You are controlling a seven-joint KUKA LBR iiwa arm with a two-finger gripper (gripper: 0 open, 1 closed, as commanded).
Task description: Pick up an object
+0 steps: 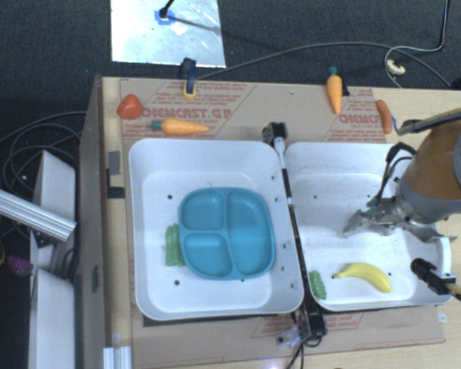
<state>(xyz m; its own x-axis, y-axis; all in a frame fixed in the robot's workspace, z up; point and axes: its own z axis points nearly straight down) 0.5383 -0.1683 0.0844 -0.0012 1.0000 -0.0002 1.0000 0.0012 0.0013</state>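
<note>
The metal claw (361, 223) hangs with fingers spread and nothing between them, while the curved yellow plastic banana (364, 274) lies just below it toward the bin's front, long axis crosswise.

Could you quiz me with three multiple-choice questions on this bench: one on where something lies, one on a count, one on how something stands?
1. Where does the banana lie?
A. On the blue plate
B. In the right bin, near its front edge
C. On the cardboard behind the bins

2. How many compartments has the blue divided plate?
A. Two
B. Six
C. Four

3. How does the gripper stand to the banana?
A. Above the right bin's floor, apart from the banana
B. Lifting the banana clear of the bin
C. Over the left bin

Answers: 1 B, the banana rests on the right bin's floor by the front wall. 2 C, ridges split the plate into four. 3 A, bare white floor shows between gripper and banana.
</note>
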